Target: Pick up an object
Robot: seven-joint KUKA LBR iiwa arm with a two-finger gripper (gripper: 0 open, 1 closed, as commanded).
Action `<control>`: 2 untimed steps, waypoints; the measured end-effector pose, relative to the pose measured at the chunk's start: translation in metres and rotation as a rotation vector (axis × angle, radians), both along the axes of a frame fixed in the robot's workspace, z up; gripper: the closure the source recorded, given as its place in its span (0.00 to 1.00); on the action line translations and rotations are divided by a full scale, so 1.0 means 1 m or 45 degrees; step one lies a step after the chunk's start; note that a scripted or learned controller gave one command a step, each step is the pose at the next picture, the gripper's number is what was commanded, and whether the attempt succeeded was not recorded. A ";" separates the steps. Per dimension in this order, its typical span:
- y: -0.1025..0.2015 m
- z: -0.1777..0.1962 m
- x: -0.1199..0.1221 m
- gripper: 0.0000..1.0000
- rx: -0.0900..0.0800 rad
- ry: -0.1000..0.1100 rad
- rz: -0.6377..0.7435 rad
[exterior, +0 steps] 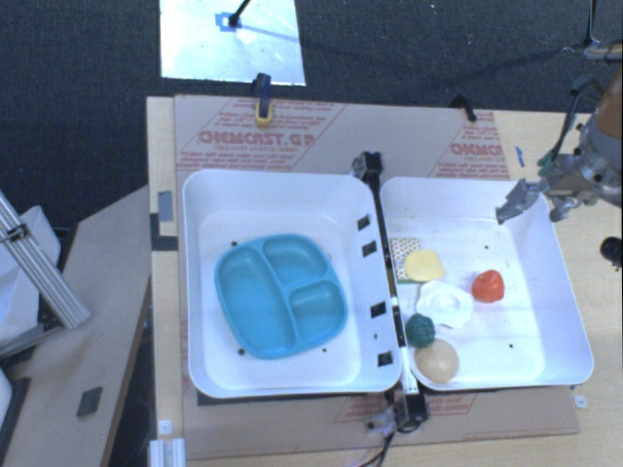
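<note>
A grey arm reaches in from the right over a desk point(321, 129) bearing two shallow white bins, its tool point(533, 200) hanging above the far right corner of the right bin point(545, 334). One finger juts toward the bin's middle; whether the tool is spread or pressed together cannot be told from this angle, and nothing shows between its parts.

The candidates for picking lie clustered at the right bin's left side, well apart from the tool: a red fruit-like piece point(489, 285) standing alone, a pale yellow piece point(424, 266), a white lumpy piece point(446, 305), a dark green ball point(421, 331) and a tan round piece point(437, 361).

The red piece looks the easiest take: small, probably a light hollow plastic toy, stiff but smooth and rounded, so likely to squirt out of a pinch set off-centre. A grip straight down across its widest part seems best, and it has free space all round.

The left bin point(282, 188) holds a blue divided tray point(280, 295).
</note>
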State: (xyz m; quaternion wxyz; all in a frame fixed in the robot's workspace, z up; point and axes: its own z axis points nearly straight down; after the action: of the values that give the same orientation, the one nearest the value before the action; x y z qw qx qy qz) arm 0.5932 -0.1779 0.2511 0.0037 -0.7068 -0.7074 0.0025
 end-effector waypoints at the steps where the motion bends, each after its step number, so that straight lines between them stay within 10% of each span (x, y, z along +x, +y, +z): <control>1: 0.000 0.006 0.002 0.00 -0.003 -0.013 0.003; 2: -0.005 -0.055 0.002 0.00 -0.002 -0.009 0.001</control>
State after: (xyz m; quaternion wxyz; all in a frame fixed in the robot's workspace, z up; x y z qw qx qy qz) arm 0.5957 -0.1824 0.1962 0.0006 -0.7067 -0.7076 0.0007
